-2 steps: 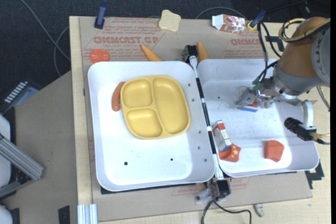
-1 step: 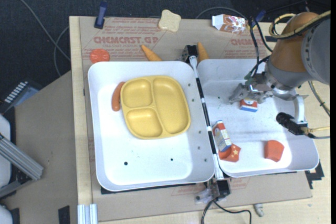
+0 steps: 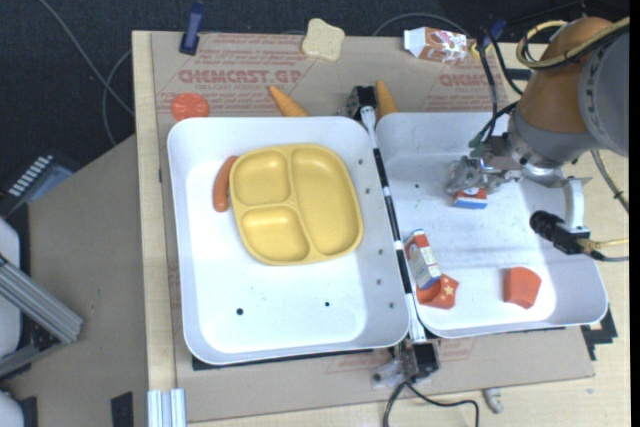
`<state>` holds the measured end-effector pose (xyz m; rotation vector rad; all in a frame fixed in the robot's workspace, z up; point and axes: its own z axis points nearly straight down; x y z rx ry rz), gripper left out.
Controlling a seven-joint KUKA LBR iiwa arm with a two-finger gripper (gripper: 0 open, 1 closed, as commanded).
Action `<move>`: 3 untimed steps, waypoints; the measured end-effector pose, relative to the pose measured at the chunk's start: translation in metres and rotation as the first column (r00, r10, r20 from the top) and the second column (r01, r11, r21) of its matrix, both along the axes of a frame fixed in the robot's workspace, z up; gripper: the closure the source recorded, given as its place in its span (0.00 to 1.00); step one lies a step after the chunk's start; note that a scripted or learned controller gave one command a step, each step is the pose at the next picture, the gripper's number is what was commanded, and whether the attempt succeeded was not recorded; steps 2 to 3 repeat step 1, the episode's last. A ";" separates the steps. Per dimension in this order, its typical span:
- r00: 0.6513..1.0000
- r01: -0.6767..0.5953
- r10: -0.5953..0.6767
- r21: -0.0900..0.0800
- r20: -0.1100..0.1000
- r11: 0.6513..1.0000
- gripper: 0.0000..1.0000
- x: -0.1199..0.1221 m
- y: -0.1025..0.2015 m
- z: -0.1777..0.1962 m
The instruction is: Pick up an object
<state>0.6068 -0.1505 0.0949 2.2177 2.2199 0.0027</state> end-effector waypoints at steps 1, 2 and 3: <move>1.000 -0.002 0.002 0.002 0.000 1.000 1.00 0.021 0.065 0.091; 1.000 -0.002 0.002 0.002 0.000 1.000 1.00 0.021 0.065 0.091; 1.000 -0.002 0.002 0.002 0.000 1.000 1.00 0.021 0.065 0.091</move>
